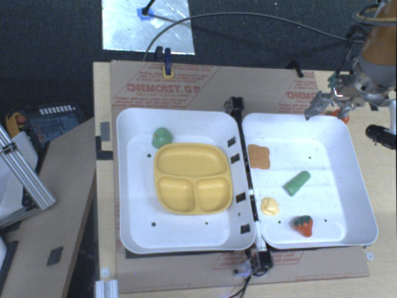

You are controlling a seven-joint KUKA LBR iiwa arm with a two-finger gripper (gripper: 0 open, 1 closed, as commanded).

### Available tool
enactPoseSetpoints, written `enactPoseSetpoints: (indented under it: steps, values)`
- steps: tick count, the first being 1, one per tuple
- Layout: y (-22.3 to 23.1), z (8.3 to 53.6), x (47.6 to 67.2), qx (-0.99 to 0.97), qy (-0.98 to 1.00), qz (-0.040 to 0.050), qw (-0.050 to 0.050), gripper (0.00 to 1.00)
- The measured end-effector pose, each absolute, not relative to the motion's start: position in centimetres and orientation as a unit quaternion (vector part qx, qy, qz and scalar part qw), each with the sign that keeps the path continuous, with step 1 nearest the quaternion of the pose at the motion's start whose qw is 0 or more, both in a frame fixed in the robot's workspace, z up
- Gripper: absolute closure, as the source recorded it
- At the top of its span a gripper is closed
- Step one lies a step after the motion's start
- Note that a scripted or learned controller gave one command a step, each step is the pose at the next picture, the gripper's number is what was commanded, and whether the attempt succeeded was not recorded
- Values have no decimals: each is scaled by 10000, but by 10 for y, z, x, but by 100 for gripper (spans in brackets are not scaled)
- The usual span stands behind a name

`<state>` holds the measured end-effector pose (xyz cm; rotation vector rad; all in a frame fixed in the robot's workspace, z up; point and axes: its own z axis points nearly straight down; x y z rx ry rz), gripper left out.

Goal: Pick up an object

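Green cylindrical toy vegetable (296, 182), lying tilted near the middle of the right white bin (347, 166), well apart from the two-finger gripper (329, 106). Around it in the same bin: a flat orange-brown rectangular toy slice (259, 156) toward the inner wall, a small pale yellow lumpy toy piece (270, 206) just below and inward, and a red toy strawberry with a green top (303, 225) near the front edge; all four lie apart from one another. Left white bin (133, 166) holds a yellow plastic tray with three compartments (192, 177) and a small round green toy (162, 136) touching or just beside the tray's far left corner. Black clips (242, 166) run along the seam between the bins. Gripper hangs over the far right corner of the right bin, fingers spread wide with nothing between them, below the grey arm with its orange band (379, 42). Both bins rest on a brown cardboard sheet with red lettering (186, 85) laid over a pale wooden bench (99, 104). Beyond lies dark carpet (49, 42) with a shiny metal plate (147, 17) and a thin black cable (260, 16). An aluminium profile bar (25, 166) crosses the left edge
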<state>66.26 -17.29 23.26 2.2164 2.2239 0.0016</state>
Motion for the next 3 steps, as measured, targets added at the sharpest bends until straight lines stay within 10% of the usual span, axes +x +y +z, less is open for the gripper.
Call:
enactPoseSetpoints:
  steps: [3]
  values:
    - [-161, 84, 654, 7052, 7090, 2, 7, 0]
